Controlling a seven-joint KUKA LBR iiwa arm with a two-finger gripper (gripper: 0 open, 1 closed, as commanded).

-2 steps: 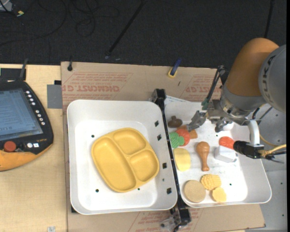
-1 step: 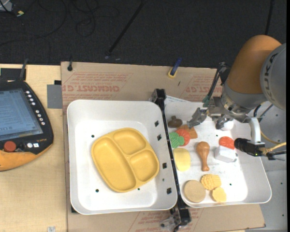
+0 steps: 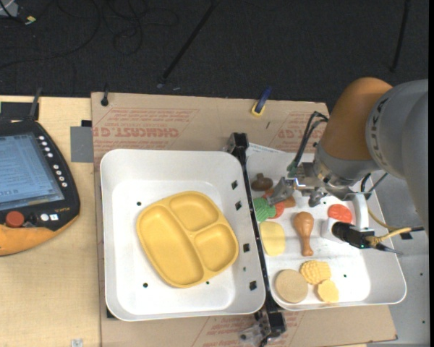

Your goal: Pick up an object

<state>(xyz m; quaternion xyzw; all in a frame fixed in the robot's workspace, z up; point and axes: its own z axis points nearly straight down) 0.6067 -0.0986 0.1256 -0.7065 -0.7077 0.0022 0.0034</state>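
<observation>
Two white bins (image 3: 123, 194), cardboard bench (image 3: 166, 118), dark floor (image 3: 202, 27)

Left bin (image 3: 116, 194) holds a yellow divided plate (image 3: 186, 237). Right bin (image 3: 387, 280) holds toy foods — drumstick (image 3: 304, 230), corn (image 3: 315, 270), cookie (image 3: 290, 286) — beneath the arm's gripper (image 3: 298, 188).

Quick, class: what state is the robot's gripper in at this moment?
Gripper: cannot be told; it sits low over the right bin near the toy food.

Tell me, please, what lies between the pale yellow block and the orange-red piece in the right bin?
The camera view shows a toy chicken drumstick between the pale yellow block and the orange-red piece.
</observation>
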